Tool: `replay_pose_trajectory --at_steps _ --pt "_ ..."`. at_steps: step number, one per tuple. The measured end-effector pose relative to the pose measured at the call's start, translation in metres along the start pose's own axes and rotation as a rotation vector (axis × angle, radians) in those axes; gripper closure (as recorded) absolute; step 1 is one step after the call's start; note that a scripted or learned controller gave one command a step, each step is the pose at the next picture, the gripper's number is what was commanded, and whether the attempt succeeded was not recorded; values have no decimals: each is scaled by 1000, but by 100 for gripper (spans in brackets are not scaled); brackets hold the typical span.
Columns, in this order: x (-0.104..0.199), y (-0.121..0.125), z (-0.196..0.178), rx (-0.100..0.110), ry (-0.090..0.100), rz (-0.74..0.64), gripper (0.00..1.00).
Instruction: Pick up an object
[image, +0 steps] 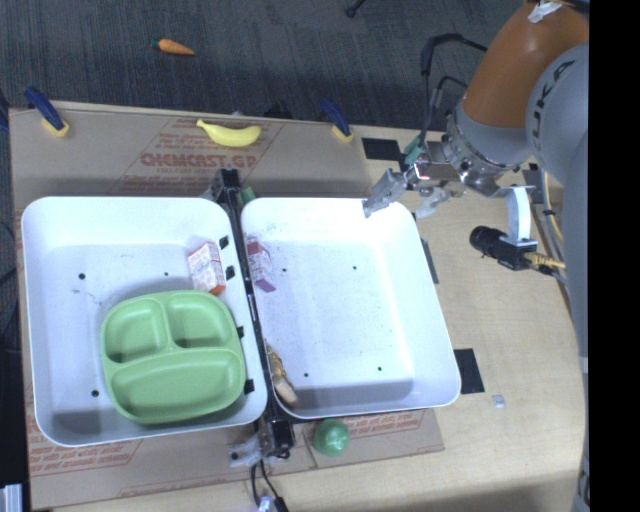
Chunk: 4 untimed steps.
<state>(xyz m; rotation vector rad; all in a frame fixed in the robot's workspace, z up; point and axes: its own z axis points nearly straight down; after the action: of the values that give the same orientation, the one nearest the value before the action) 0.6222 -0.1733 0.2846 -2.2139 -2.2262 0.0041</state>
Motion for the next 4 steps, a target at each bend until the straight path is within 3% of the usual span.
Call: replay_pose_trajectory --at_steps 1,2,3,4 --pt "-38 -10 113 4 1 0 0" --pt "23 -109 194 2 2 -1 0" --pt "11 -25 193 -2 1 1 0" --pt "55 -145 157 1 2 -1 0"
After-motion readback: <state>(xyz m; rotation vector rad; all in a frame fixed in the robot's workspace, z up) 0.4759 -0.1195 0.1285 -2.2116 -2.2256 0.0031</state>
